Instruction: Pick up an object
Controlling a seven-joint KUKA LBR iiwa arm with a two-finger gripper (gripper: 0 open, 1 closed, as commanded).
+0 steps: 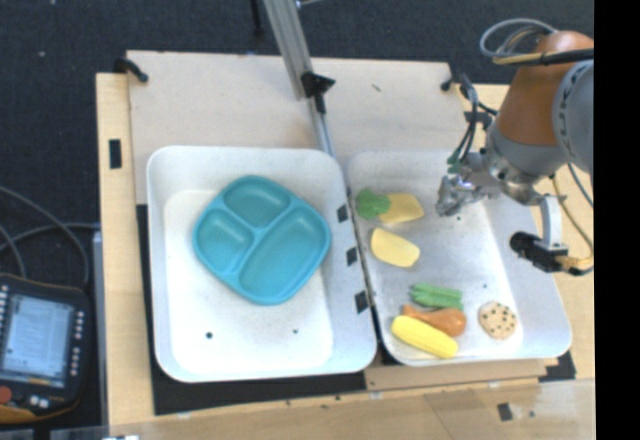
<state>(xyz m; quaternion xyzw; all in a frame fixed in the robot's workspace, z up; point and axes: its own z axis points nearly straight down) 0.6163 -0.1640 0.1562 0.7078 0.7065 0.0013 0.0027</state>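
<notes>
My gripper (452, 198) hangs over the far part of the right bin (520, 268), a little to the right of a green piece (371, 203) and a pale yellow wedge (404, 208). Nothing shows between its fingers. Below those lies a yellow oval piece (394, 248). Near the bin's front sit a green bean pod (436, 295), an orange carrot (443, 318), a yellow corn cob (424, 336) and a speckled cookie (497, 320).
The left bin (180, 328) bears a blue divided plate (262, 238). A slanted metal rail (290, 28) runs from the top down to the gap between the bins. A black cable clip (535, 250) hangs off the arm over the right bin's edge.
</notes>
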